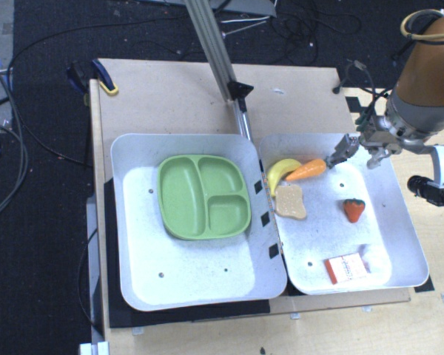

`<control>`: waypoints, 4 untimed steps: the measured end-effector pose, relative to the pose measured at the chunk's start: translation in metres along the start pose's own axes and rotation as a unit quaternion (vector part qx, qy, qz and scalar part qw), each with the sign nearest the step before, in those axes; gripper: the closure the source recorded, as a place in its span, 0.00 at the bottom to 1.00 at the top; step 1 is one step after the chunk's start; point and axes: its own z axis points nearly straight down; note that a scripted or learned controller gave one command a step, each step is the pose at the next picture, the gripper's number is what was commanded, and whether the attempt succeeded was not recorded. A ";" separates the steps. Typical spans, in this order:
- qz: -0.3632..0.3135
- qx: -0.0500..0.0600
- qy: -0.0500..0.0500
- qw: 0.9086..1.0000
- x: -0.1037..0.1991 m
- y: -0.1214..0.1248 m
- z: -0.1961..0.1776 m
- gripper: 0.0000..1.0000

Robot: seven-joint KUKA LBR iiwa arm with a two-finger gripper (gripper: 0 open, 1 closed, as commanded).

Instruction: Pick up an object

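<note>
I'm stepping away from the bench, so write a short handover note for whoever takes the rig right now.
Gripper: low over the right bin, at the carrot's right tip; nothing visibly held.
Right bin: carrot lying against the banana, bread slice just below them, strawberry apart to the right, small red-and-white box near the front.
Left bin: green divided plate.
Done: nothing lifted yet.
Left: grasp an object, likely the carrot, and raise it.

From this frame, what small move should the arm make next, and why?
Probably a slight shift toward the carrot and down. The tool sits right at the carrot's end in the right bin, with nothing visibly held, and the carrot lies against the banana, so it is the nearest target.
</note>
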 end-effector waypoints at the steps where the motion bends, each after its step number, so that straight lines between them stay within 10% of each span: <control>1: 0.000 0.000 0.000 1.000 0.001 -0.001 0.043 0.00; 2: 0.000 0.001 0.001 1.000 0.005 -0.008 0.105 0.00; 3: 0.000 -0.003 0.000 1.000 0.004 -0.006 0.091 1.00; 4: -0.001 -0.005 -0.001 1.000 0.006 0.002 0.045 1.00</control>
